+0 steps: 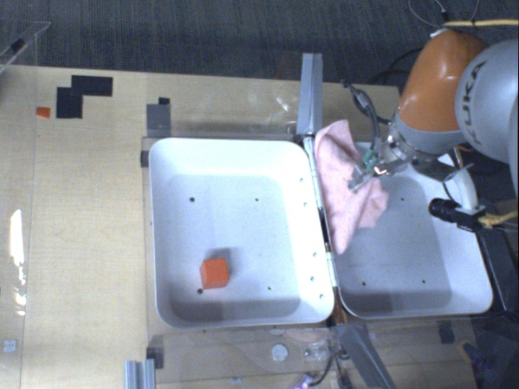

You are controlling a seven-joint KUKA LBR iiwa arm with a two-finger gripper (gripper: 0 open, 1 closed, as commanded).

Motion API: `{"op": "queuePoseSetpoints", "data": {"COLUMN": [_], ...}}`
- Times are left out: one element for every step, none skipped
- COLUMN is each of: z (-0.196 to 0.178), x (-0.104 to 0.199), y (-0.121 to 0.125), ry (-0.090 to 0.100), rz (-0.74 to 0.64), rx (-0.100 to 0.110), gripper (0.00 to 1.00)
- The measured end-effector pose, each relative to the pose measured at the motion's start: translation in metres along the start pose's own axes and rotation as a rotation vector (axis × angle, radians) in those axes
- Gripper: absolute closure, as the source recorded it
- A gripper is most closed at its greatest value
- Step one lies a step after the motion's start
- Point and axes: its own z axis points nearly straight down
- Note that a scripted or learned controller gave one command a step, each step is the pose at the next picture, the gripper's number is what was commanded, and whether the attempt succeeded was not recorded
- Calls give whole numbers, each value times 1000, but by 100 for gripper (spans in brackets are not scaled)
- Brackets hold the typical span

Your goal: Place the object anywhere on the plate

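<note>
Pincer: the gripper (366,168) sits low over the far left part of the right bin (422,286), its metal fingers pressed into a pink cloth (347,186); a fold of the cloth appears caught between them, so it looks closed on the cloth.
Arm: the grey arm with its orange band (434,79) comes in from the far right and bends down to the wrist above the bin.
Cloth: bunched and draped along the right bin's left wall, just left of and under the fingers, running from the far rim toward the near side.
Orange block (215,273): lies in the near part of the left bin (235,156), well apart from the pincer.
Hard to make out: the fingertips are partly buried in the cloth.
</note>
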Motion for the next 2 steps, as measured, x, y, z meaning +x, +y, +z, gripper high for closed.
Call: {"op": "queuePoseSetpoints", "data": {"z": [-41,-36], "x": [0,48], "y": [3,40], "ry": [-1,0], "rz": [-9,-414], "rx": [-3,-3], "gripper": [100,100]}}
